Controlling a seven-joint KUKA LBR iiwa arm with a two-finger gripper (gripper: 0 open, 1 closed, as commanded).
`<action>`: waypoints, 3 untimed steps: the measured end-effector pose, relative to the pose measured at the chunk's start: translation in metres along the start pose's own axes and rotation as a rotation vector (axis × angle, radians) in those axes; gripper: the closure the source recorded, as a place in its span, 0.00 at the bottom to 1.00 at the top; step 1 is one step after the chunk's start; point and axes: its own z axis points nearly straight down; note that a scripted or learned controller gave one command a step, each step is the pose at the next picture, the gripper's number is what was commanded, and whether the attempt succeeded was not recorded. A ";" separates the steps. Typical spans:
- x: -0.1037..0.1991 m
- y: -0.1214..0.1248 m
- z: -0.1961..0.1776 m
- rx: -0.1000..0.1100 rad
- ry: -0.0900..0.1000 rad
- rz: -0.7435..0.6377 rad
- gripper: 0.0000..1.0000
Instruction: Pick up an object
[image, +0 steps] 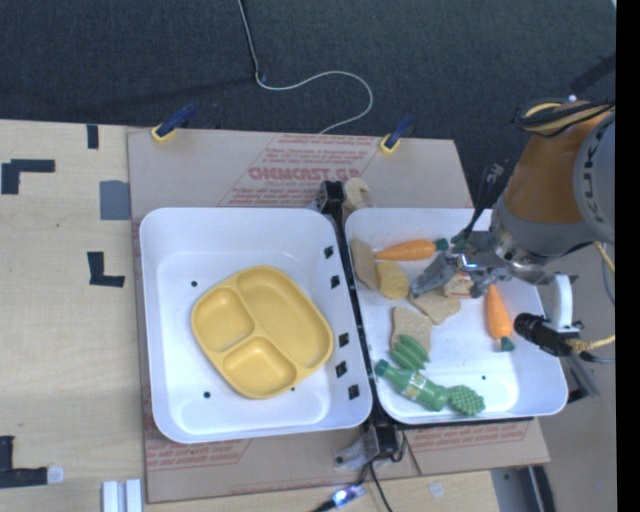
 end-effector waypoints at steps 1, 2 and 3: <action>0.000 0.003 -0.007 -0.013 -0.002 -0.004 0.00; -0.006 0.009 0.043 -0.010 -0.002 -0.003 0.00; -0.012 0.017 0.100 -0.013 -0.003 -0.004 0.00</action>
